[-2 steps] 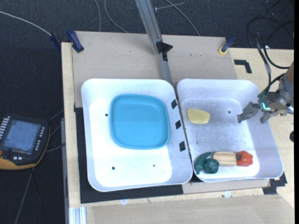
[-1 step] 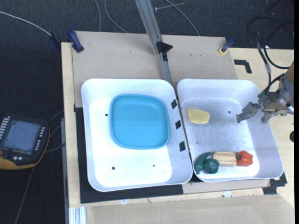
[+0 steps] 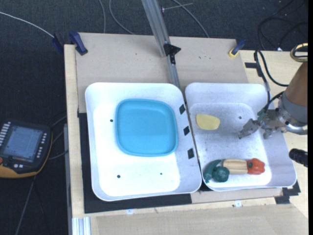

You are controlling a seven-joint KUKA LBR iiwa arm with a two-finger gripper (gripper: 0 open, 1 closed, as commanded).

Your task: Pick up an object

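Nearest the camera, along the front wall of the right-hand shallow white bin [image 3: 230, 94], a row of toy foods is lying: a dark green rounded vegetable [image 3: 216, 173], a tan wooden-looking roll [image 3: 234, 166] and a red tomato-like piece [image 3: 256, 166], touching one another, probably gathered there against the raised rim. Any of these could be taken as the object to pick up. Further back, a flat yellow wedge [image 3: 208, 122] is resting alone on the bin floor, well apart from the row and so likely easier to reach. The end effector [image 3: 251, 129] is being held low over the right part of this bin, between the wedge and the row, with its fingers spread apart and nothing between them. In the left-hand white bin [image 3: 98, 131] a light blue square plastic tray [image 3: 146, 127] is sitting. Beyond, the tan worktop [image 3: 122, 58] is being crossed by a slanted metal bar [image 3: 156, 18]
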